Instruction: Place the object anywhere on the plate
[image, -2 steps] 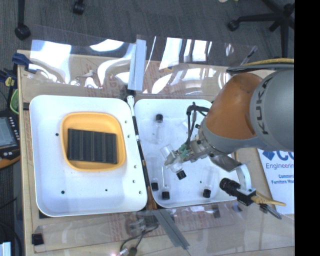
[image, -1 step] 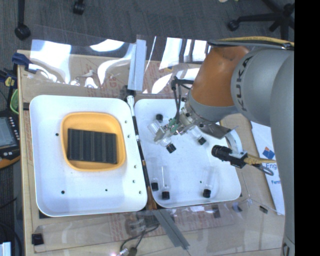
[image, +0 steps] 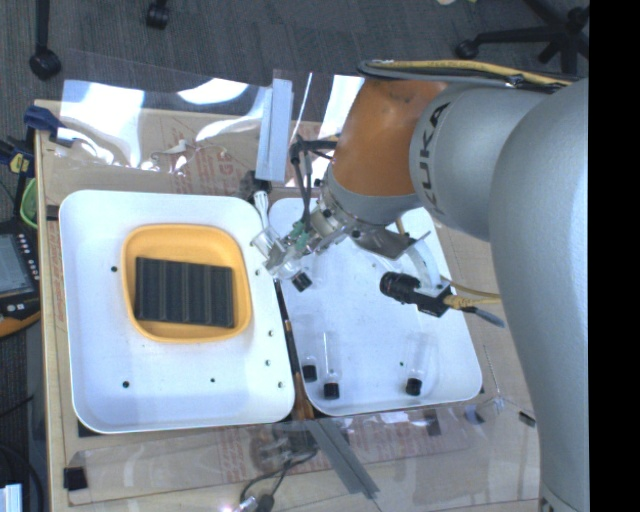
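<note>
A yellow plate (image: 185, 285) with a dark ribbed centre lies in the left white bin (image: 100, 390). My gripper (image: 284, 254) hangs over the divide between the two bins, just past the plate's right rim, at its upper corner. A small greenish item (image: 299, 238) shows at the gripper's tip, and whether it is held is unclear. The grey arm with its orange band (image: 385, 140) covers the far part of the right bin (image: 370, 350).
A black plug with a yellow cable (image: 410, 290) hangs over the right bin. Small black-footed pegs (image: 329, 388) stand near that bin's front edge. A grey upright post (image: 272, 130) rises behind the bins. Devices sit off the bench's left edge (image: 15, 270).
</note>
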